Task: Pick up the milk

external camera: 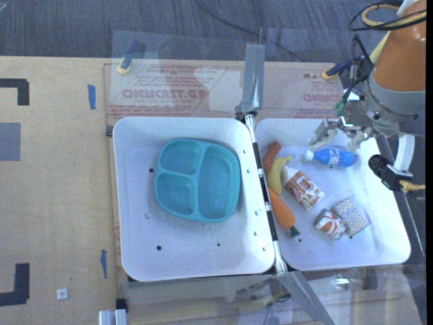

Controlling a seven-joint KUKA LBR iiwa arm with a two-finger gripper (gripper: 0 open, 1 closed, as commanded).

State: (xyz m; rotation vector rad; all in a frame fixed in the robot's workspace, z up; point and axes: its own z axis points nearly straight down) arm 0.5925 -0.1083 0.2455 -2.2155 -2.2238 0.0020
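A: Hovering over the far part of the right bin (399,249), the tool (342,135) sits just above the blue bottle (331,157). Confirm tool state.

B: Fingers (321,138) are spread apart, nothing between them. The blue bottle lies on its side just near of them, white cap pointing left.

A: Locate the milk.

B: The milk carton (303,189) lies tilted in the right bin, left of centre, white with brown printing. It is apart from the tool, on the near-left side of the blue bottle.

A: Adjacent items?

B: A banana (277,171) lies just left of the milk carton, with a sausage (270,153) at its far side. A carrot (283,210) lies near of the banana, along the divider between bins. Two small packets sit toward the near right: a red-and-white packet (329,225) touching a checkered packet (352,216).

A: Left bin (128,202) contents?

B: One teal divided plate (198,180), three compartments, resting flat near the bin's centre.

A: Support surface?

B: Both bins rest on the tabletop (54,181), pale wood with blue tape marks.
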